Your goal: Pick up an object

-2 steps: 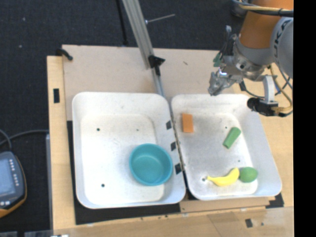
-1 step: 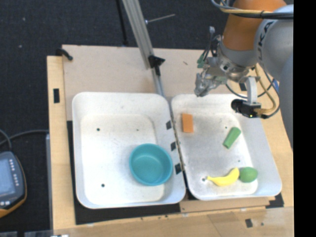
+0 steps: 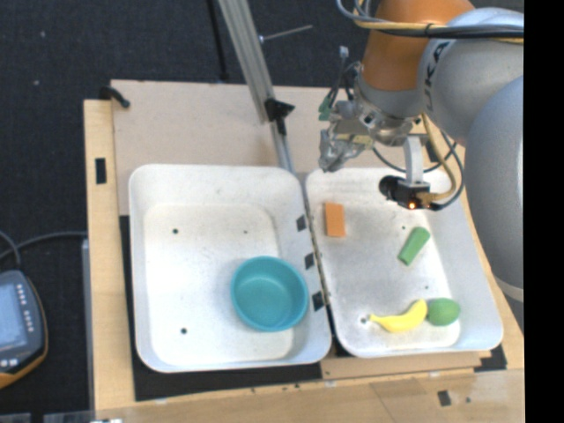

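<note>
Dark carpet surrounds a tan bench (image 3: 194, 117) carrying two shallow white bins side by side. From where I stand, the left bin (image 3: 167, 192) holds just a teal bowl (image 3: 269, 293). The right bin (image 3: 458, 263) has the likely targets, spread apart so each could be reached alone: an orange block (image 3: 334, 220), a green cylinder (image 3: 413, 245), and a yellow banana (image 3: 399, 318) touching a green lime (image 3: 443, 311). The gripper (image 3: 333, 159) hangs over that bin's far corner, nothing visibly held; how wide it stands, I cannot tell.
</note>
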